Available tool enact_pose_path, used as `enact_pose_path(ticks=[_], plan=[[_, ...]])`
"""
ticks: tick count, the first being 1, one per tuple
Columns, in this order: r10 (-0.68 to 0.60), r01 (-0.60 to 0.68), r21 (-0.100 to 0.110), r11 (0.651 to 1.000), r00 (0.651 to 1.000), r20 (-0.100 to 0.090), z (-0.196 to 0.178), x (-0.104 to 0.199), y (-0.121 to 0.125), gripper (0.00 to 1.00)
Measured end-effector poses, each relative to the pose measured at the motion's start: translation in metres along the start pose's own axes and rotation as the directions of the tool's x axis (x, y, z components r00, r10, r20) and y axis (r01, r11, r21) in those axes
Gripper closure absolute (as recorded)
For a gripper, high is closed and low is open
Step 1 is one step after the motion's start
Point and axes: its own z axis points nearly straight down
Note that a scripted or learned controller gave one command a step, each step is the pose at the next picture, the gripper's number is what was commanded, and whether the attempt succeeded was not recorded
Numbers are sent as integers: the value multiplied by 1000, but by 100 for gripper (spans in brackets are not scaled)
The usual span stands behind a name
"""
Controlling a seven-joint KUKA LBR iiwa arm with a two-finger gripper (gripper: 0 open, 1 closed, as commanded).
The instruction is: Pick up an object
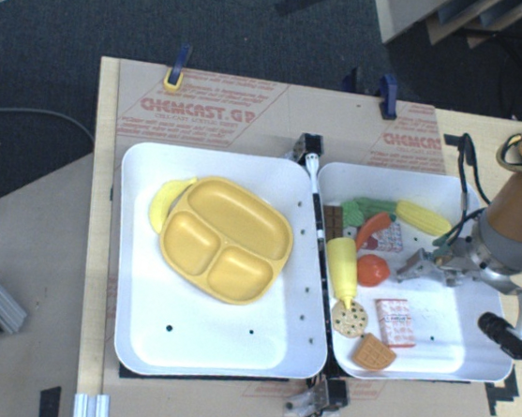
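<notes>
- Well, the tomato (372, 269) sits mid-bin in the right bin (468, 370), touching the mustard bottle (342, 269) at its 9 o'clock: likely light, hard, smooth plastic that could roll, so pinch across its middle.
- At its 3 o'clock, the gripper (429, 261) hovers, fingers apart, holding nothing.

The grey KUKA arm (511, 245) has a broad orange band toward its 12 o'clock side, black and yellow cables looping above that, and a grey metal two-finger gripper (421, 262) at 9 o'clock.
</notes>
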Motion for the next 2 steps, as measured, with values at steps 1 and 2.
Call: enact_pose_path(ticks=[1,2], plan=[[1,-1,-4,1000,1000,2,-12,-1,1,100],[1,-1,-10,1000,1000,5,-60,-8,7,100]])
